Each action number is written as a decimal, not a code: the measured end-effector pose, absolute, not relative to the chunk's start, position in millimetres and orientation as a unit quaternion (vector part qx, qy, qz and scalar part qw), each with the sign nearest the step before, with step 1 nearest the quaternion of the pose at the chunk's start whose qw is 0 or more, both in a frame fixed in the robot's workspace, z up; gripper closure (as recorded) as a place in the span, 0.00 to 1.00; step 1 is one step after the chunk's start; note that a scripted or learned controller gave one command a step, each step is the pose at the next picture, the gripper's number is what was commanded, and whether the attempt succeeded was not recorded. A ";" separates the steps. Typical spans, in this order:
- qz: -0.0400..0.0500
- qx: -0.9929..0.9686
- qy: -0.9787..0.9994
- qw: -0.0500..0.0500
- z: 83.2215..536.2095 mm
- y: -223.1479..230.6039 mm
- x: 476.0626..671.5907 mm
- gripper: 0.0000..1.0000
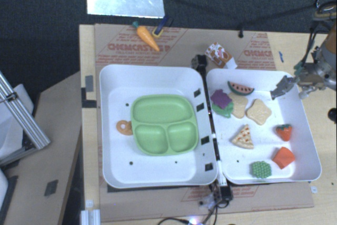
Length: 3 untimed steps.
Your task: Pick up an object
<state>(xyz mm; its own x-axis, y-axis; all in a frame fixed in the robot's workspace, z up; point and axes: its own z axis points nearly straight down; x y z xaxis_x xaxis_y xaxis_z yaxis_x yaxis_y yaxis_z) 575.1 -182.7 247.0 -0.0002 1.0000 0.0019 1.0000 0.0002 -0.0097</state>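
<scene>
Hovering over the right bin's (308, 129) upper right edge, the gripper (288, 87) carries nothing, and whether it is spread or closed I cannot tell.

Below and left of it lie a toast slice (258, 111), watermelon wedge (240, 87), purple grapes (221, 102), pizza slice (243, 137), strawberry (284, 131), orange block (284, 157) and green round piece (260, 169); a green divided plate (164, 124) sits in the left bin (113, 118).
</scene>
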 end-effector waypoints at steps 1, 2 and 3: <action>0.000 -0.706 -0.708 -0.001 253.7 -182.2 577.4 0.00; 0.000 -0.706 -0.708 0.000 211.5 -182.7 582.0 0.00; 0.000 -0.707 -0.707 0.001 151.3 -188.8 580.7 0.00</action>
<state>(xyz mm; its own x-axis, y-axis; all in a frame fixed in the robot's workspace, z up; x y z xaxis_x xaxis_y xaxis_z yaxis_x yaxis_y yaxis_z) 580.7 -188.8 151.3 -0.0008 1.0000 0.0003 1.0000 0.0008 -0.0015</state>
